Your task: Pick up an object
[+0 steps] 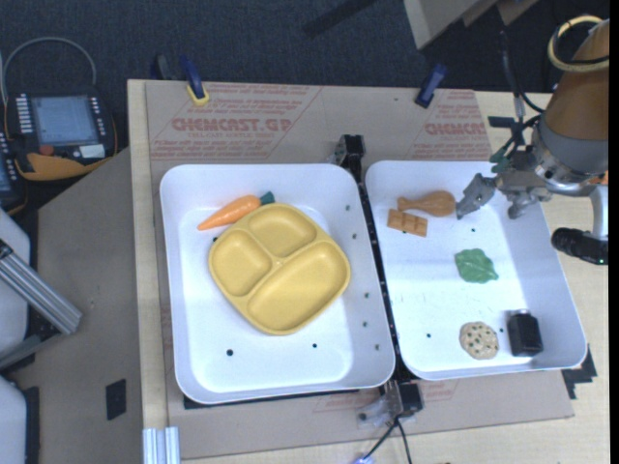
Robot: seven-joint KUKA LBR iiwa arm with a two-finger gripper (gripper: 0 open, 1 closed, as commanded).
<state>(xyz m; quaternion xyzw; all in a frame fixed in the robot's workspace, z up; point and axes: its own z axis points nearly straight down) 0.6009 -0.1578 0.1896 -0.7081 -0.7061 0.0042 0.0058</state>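
Above right bin (551, 288), hand (491, 201) empty.

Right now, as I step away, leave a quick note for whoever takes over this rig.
Gripper: over the far part of the right bin, nothing seen between its fingers; open or shut is not clear.
Right bin: drumstick and brown waffle piece beside the gripper, green leaf in the middle, cookie and black block at the near end.
Left bin: carrot resting against the far edge of the yellow divided plate.
Done: nothing lifted.
Left: grasp one object; the drumstick looks closest.
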